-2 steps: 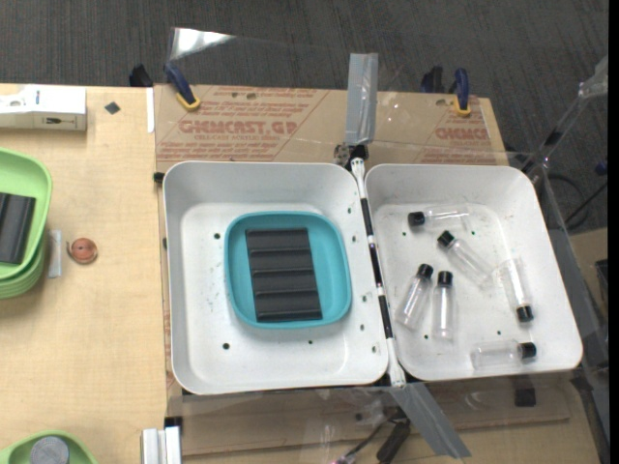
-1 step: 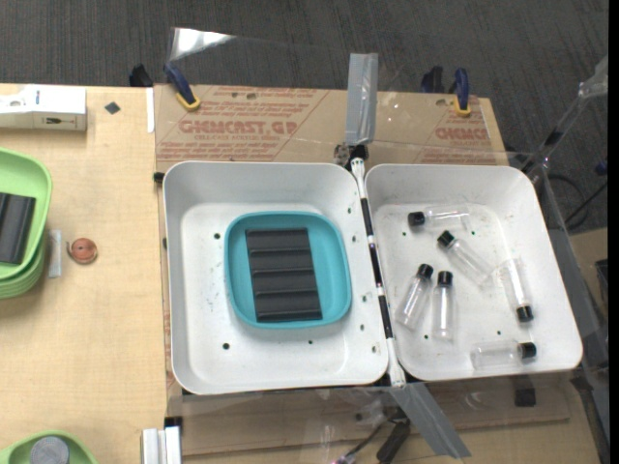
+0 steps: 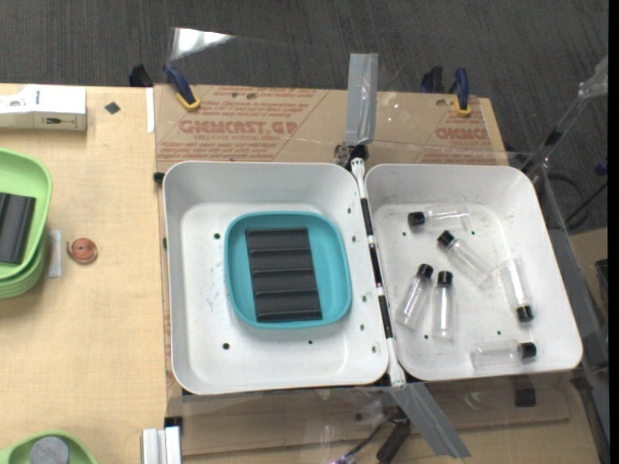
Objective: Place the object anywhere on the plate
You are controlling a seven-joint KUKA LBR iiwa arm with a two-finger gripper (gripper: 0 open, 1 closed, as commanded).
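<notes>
Six clear vials with black caps lie scattered in the right bin (image 3: 542, 259) — one (image 3: 435, 218) at the top, one (image 3: 462, 253) slanted below it, two (image 3: 417, 295) (image 3: 443, 304) side by side, one (image 3: 516, 291) by the right wall, one (image 3: 503, 355) at the bottom. The teal plate (image 3: 338, 259) sits in the left bin (image 3: 193, 259), a black ridged insert (image 3: 282, 274) on it.

Green tray (image 3: 24, 222) w/ black block far left, small round orange knob (image 3: 83, 250) beside it, white box (image 3: 41, 108) top-left.

Teal plate (image 3: 336, 259), black-ribbed; clear, black-capped vials (image 3: 462, 251)
</notes>
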